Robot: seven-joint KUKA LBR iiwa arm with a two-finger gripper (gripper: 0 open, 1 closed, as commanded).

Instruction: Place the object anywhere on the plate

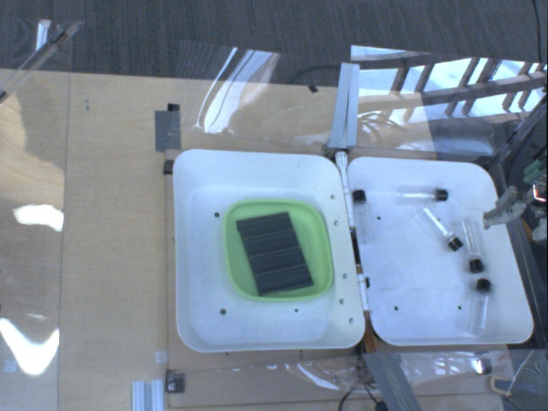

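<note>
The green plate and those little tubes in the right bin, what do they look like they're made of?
The green plate looks like matte moulded plastic, evenly coloured with soft rounded edges. The tubes look like clear glass or plastic: the bin shows through them, and they carry dark caps.

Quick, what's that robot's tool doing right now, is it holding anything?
Tool: at the right bin's right edge, too small and blurred to tell if it is open, closed or holding anything.
</note>
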